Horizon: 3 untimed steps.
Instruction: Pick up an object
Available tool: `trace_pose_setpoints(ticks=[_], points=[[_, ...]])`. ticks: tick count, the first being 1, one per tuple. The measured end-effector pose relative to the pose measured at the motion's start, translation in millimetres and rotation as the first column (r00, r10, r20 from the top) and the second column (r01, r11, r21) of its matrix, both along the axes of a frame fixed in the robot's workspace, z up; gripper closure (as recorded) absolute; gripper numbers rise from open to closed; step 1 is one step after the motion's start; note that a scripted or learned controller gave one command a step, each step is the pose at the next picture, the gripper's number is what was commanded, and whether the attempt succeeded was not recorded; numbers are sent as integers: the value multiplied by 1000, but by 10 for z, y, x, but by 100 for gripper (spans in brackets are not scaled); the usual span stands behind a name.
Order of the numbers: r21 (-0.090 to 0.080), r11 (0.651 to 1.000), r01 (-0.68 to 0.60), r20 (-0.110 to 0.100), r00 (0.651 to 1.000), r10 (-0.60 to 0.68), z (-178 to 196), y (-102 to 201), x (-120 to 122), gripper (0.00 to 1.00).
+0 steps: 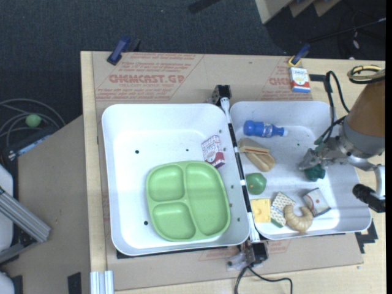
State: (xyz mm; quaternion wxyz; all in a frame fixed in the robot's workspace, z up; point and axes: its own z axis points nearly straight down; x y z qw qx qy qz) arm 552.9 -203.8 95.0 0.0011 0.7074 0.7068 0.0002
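Note:
My gripper (312, 163) is low over the right side of the right bin (293, 114), hanging from the grey wrist that comes in from the right. A small teal object (316, 174) lies right at its tip, touching or nearly touching it. Elsewhere in this bin are a blue bottle (262, 129) at the back, a hot dog (257, 155), a green ball-like fruit (255, 182), a yellow cheese slice (261, 211), a croissant (298, 218) and a small carton (316, 201).
The left bin (141, 133) holds a green divided plate (185, 199) and a red-and-white packet (212, 150) by the wall between the bins. A small box (299, 78) sits on the bench behind the right bin. A black cable (331, 97) runs near the arm.

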Motion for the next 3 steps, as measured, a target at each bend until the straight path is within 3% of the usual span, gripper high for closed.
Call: trace_pose_setpoints(ticks=[1,2,3], points=[[1,1000,-2,0,1000,2,-105,446,239,100],[0,1000,-2,0,1000,2,-104,442,238,0],[1,1000,0,-4,1000,0,-107,299,-445,0]])
